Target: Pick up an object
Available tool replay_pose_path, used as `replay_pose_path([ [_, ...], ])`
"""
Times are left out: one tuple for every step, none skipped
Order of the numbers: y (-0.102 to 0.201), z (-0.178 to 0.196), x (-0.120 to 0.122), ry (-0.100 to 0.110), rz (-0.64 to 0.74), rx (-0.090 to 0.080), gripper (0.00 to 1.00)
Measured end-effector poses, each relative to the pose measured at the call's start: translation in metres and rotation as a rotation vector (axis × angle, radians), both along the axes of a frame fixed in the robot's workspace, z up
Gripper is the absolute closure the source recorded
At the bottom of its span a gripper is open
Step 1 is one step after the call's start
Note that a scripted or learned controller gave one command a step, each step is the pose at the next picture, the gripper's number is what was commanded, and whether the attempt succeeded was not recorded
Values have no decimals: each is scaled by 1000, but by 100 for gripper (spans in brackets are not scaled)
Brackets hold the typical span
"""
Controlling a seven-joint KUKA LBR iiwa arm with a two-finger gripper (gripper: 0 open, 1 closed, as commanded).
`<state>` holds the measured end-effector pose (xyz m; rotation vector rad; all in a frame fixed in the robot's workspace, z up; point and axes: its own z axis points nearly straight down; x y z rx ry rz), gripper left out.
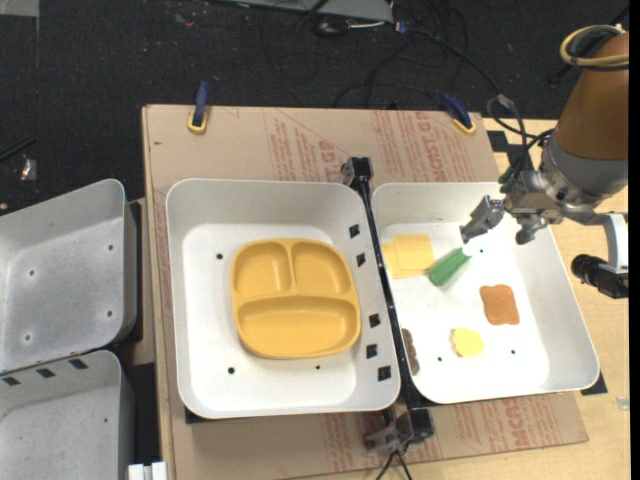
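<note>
The right bin holds several small items: a pale yellow square slab, a green stick-like piece leaning against it, a brown toast-like slice and a small yellow lump. A thin dark item lies along that bin's left wall. My gripper hangs above the bin's upper middle, up and to the right of the green piece. It is open, its two fingers spread apart with nothing between them.
The left bin carries a yellow divided plate. A black divider runs between the bins. Grey trays lie off the bench at the left, and cables trail behind the bench.
</note>
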<state>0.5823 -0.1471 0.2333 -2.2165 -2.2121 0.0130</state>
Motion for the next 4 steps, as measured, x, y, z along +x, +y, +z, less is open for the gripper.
replay_pose_path([
  [0,7,3,-12,3,-2,0],
  [9,-41,-1,-9,2,-1,0],
  [12,-97,8,-9,3,-1,0],
  [13,-144,7,-9,1,-1,0],
])
